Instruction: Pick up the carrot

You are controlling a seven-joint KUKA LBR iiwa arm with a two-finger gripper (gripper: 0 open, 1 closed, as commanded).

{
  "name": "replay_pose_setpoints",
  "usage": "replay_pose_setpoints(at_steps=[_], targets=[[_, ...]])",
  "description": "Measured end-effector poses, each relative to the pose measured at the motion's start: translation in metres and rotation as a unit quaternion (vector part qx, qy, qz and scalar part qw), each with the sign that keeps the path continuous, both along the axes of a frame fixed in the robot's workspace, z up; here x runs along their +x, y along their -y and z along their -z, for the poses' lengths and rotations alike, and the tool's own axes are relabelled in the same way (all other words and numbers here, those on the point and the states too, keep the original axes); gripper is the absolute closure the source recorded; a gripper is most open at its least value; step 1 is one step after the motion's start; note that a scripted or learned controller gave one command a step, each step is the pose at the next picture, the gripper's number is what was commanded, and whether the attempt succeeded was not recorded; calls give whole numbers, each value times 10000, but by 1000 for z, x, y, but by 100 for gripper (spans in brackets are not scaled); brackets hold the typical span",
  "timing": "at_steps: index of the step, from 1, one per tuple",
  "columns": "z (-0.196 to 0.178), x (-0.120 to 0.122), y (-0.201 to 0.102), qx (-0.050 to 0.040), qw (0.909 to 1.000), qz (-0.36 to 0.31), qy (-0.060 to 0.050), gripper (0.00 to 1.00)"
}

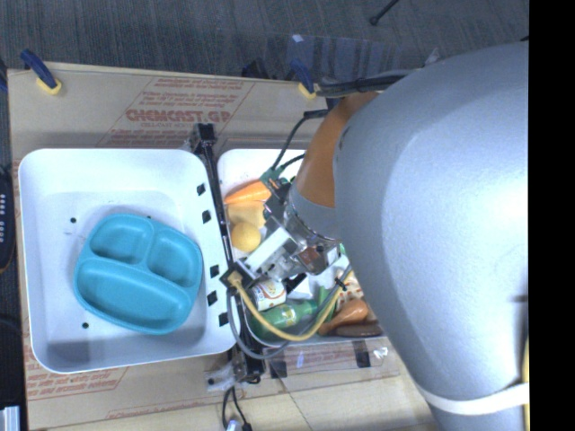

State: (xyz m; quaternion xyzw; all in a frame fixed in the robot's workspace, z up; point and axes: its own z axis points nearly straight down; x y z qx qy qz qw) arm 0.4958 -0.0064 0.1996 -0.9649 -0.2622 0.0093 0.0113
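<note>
Two smooth white bins (54,241); tool (269,263) low in the right one, grip unclear, near the tapered orange carrot (244,193).

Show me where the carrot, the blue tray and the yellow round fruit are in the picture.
carrot (246,192), camera view, on its orange body.
blue tray (137,272), camera view, on the ridge between its compartments.
yellow round fruit (245,236), camera view, on its visible top.

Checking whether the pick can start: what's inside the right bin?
In the right bin, an orange carrot, a yellow round item and a green item show beside the gripper. The arm covers the rest.
</note>
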Motion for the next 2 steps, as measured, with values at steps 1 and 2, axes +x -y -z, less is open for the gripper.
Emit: replay_pose_setpoints(at_steps=[1, 2], targets=[[-9, 0, -3, 32, 9999, -105, -50, 100], [-51, -19, -4, -70, 9966, 818, 80, 100]])
